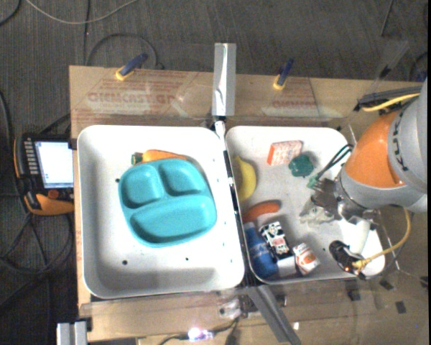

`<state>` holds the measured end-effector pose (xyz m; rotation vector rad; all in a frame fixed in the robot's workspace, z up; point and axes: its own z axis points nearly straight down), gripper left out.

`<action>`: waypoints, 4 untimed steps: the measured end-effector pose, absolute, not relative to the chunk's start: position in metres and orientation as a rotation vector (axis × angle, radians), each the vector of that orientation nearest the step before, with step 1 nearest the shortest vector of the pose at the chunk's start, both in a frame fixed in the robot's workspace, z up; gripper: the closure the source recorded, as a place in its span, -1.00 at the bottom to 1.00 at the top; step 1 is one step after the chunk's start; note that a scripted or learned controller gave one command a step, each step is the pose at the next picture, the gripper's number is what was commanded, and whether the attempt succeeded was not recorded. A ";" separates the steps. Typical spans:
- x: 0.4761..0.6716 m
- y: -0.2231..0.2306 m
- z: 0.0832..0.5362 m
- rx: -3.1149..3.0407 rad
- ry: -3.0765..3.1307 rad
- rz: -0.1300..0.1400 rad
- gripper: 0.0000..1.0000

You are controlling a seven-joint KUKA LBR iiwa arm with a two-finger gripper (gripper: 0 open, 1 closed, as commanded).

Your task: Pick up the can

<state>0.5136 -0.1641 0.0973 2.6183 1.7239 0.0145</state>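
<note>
Plastic divided teal tray (pixel 169 199) is lying in the left bin (pixel 100 264); cylindrical can (pixel 274 238) is sitting lower in the right bin (pixel 330 131); end effector (pixel 323 200) state I cannot tell.

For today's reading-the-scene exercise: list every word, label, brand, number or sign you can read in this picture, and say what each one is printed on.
"KU": black letters on the arm's orange band, cut off by the grey casing.
Reddish mirrored print on the clear sheet over the bench's far edge: too faint to read.
Black-and-white can label: too small to read.
Pink packet: print blurred.
Handheld screen left of the bins: washed out.
</note>
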 end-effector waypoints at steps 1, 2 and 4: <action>0.541 -0.142 0.226 2.829 1.366 -0.012 1.00; 0.541 -0.142 0.226 2.828 1.366 -0.012 -1.00; 0.664 -0.146 0.089 2.918 1.242 -0.042 -1.00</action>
